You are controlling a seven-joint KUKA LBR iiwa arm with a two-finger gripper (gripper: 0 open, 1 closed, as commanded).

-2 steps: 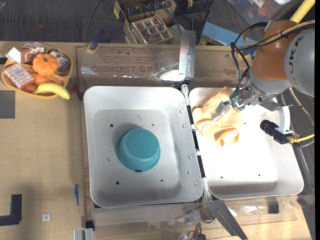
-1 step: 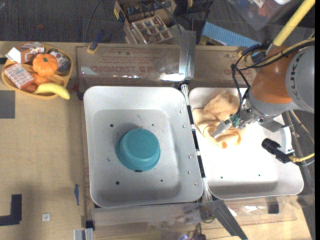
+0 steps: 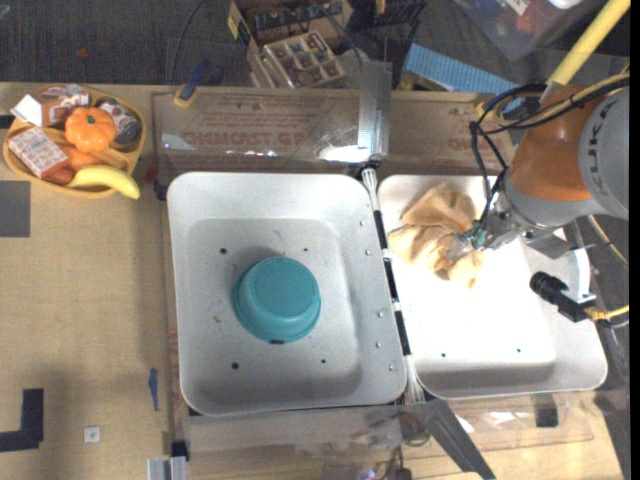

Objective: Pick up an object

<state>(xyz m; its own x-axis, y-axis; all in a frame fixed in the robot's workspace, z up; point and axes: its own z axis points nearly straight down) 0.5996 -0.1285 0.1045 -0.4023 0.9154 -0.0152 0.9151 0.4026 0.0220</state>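
Pincer (image 3: pixel 472 242) sits low in the right bin (image 3: pixel 520 358), at about one o'clock from that bin's centre, touching the edge of one crumpled tan cloth (image 3: pixel 436 226); whether it grips the cloth I cannot tell. One teal bowl (image 3: pixel 278 298) lies upside down mid left bin (image 3: pixel 200 218). Two white bins share the surface (image 3: pixel 70 308). One fruit basket (image 3: pixel 72 148) rests at ten o'clock.
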